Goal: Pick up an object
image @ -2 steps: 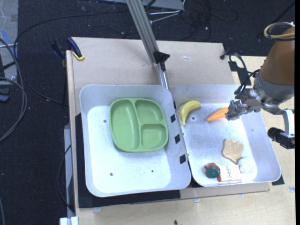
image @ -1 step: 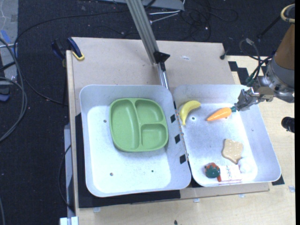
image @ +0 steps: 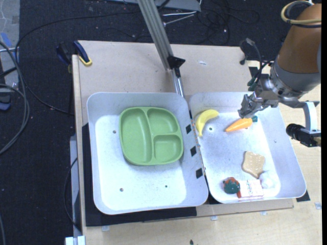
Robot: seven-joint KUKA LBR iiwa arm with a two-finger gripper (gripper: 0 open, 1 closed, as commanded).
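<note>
An orange carrot lies in the upper part of the right bin. My gripper hangs just above the carrot's right end, at the bin's top right. A yellow banana rests near the bin's left wall. Lower in the same bin are a tan slice of toast, a red and green toy and a small white and red carton.
The left bin holds a green divided plate. A metal pole slants over the bench from the top. The arm's body sits over the bench's right side.
</note>
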